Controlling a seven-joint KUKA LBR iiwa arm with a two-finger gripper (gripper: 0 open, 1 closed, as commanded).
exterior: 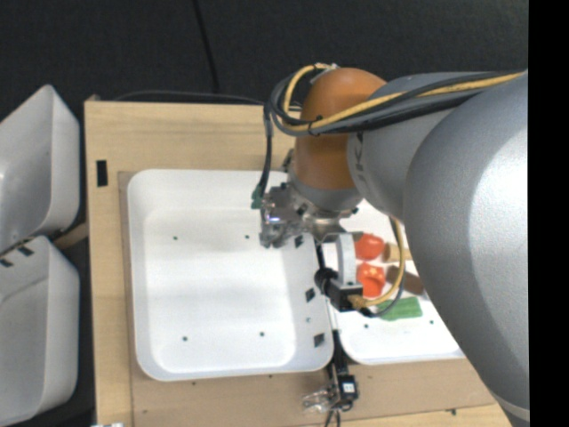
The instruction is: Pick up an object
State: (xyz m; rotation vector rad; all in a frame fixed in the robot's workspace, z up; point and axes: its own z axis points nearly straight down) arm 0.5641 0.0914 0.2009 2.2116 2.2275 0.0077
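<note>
Gripper (277,229) hovering over left bin (142,238) near its right wall, finger state can't tell; orange pcs (370,261) sitting in right bin (391,350), pick prob. not done.

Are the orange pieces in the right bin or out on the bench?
In. The orange pieces lie inside the right bin, beside a green piece, partly hidden by the arm.

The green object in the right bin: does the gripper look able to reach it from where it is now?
Probably yes, after repositioning. The gripper sits over the left bin, near the divide. The green object lies in the right bin, partly under the arm and cables.
</note>
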